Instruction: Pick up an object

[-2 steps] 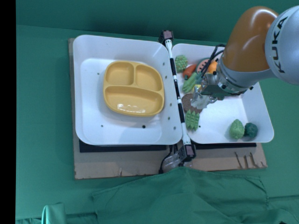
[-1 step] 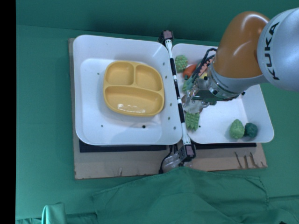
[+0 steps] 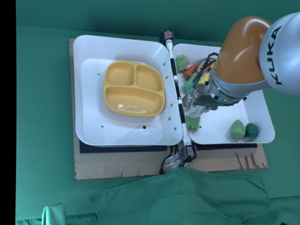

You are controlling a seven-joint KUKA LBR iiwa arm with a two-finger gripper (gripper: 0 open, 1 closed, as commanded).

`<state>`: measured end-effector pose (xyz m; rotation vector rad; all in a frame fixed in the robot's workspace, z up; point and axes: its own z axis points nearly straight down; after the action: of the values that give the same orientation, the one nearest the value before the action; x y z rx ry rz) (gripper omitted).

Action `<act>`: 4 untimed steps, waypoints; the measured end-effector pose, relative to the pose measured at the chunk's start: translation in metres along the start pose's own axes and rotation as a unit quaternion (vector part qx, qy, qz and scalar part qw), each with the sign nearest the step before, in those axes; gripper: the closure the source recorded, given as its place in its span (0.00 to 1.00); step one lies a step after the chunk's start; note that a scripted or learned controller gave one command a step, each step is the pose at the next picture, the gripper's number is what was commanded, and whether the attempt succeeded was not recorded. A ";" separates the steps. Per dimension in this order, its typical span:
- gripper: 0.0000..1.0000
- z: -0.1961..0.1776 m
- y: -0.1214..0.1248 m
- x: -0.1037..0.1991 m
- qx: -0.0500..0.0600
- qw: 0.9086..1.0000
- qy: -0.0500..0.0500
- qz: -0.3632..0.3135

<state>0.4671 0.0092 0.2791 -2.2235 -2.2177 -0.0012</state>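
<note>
My gripper (image 3: 192, 110) reaches down into the right bin (image 3: 220, 125) near its left wall, just above a spiky light-green toy (image 3: 192, 123). The wrist hides the fingers' gap. A second spiky green piece (image 3: 182, 62) lies at the bin's far left corner, beside an orange carrot-like piece (image 3: 190, 71) and a yellow piece (image 3: 204, 78) partly under the arm. At the bin's near right sit a light-green lumpy toy (image 3: 237, 130) and a dark-green one (image 3: 251, 131).
The left bin (image 3: 93, 121) holds a yellow three-compartment plate (image 3: 134, 88). A black-and-white divider rail (image 3: 176, 88) runs between the bins. Green cloth (image 3: 187, 196) bunches at the bench's front.
</note>
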 end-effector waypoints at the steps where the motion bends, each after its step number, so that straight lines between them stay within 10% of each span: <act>1: 1.00 0.000 0.000 0.037 -0.001 1.000 0.000 -0.002; 2: 1.00 -0.001 0.082 -0.023 -0.005 1.000 -0.002 0.002; 3: 1.00 0.000 0.028 0.018 0.001 1.000 0.000 -0.002; 4: 1.00 0.000 0.047 -0.001 -0.003 1.000 -0.001 0.001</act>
<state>0.5140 0.0083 0.2795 -2.2286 -2.2198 -0.0052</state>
